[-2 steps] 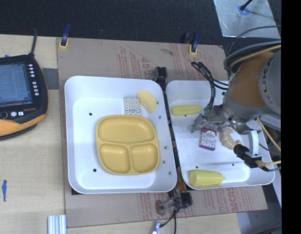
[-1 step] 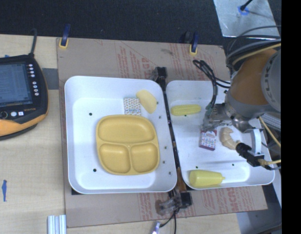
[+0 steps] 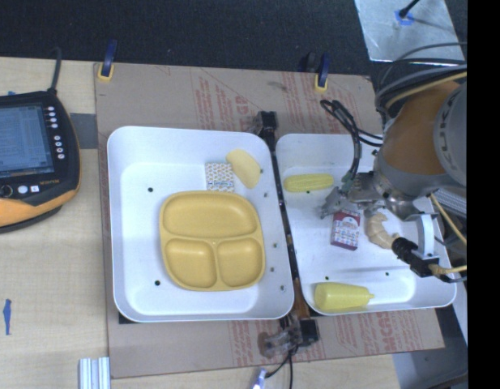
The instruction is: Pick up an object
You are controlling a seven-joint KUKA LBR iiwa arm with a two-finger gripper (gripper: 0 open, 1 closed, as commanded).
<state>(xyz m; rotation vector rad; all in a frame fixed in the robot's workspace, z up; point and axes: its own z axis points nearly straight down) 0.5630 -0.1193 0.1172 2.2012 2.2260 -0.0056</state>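
Two white bins: the left bin [image 3: 128, 217] holds one yellow divided tray [image 3: 211, 239], one patterned packet [image 3: 220, 177], one yellow wedge [image 3: 244, 168]; the right bin [image 3: 310, 241] holds one corn cob [image 3: 308, 183], one red packet [image 3: 345, 229], one yellow block [image 3: 342, 297], one beige piece [image 3: 378, 228].

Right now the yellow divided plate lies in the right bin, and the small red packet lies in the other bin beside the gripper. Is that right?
Not quite. The camera view shows the yellow divided plate in the left bin, not the right one. The rest stands: the small red packet lies in the other bin, beside the gripper.
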